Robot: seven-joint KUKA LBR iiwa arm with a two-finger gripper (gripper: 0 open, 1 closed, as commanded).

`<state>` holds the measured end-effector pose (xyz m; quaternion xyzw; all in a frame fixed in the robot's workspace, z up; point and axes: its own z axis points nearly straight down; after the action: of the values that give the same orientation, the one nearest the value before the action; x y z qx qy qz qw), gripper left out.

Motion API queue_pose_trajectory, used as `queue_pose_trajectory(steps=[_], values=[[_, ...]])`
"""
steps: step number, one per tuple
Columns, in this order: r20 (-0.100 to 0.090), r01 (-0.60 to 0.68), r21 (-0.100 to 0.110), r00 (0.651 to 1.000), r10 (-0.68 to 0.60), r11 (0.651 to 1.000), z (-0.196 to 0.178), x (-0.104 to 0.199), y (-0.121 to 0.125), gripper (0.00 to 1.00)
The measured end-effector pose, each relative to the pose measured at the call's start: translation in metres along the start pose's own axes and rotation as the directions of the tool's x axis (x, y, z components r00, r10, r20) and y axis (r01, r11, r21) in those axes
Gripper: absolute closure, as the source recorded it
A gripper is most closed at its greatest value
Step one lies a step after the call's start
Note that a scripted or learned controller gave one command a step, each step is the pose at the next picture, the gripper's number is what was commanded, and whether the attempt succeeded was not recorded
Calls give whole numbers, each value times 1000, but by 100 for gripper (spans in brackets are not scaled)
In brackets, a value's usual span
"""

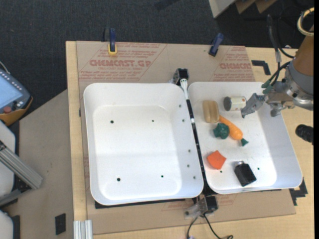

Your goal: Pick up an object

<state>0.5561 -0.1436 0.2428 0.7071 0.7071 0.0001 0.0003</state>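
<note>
**Desk:** What's the tool doing?

**Me:** I see the gripper [262,105] at the right of the frame, over the right bin [279,148], fingers spread with nothing between them. One fingertip sits just beside a grey-and-white cylinder [234,103].

**Desk:** And the other objects?

**Me:** All in that right bin. A tan block [211,111] lies left of the cylinder; below are a carrot [233,129] touching a green lump [222,131], then an orange piece [216,160] and a black block [244,174]. The left bin [94,133] fills mid-frame.
</note>
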Motion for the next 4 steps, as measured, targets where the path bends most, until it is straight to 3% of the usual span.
queue_pose_trajectory(steps=[1, 2, 3, 4], values=[[-3, -2, 8, 1000, 2, 1000, 166, 9, -27, 0], [6, 3, -21, 1000, -3, 1000, -98, 4, 19, 0], [-3, -3, 11, 1000, 3, 1000, 20, -17, -15, 0], [-3, 0, 9, 1000, 0, 1000, 88, 0, -28, 0]])
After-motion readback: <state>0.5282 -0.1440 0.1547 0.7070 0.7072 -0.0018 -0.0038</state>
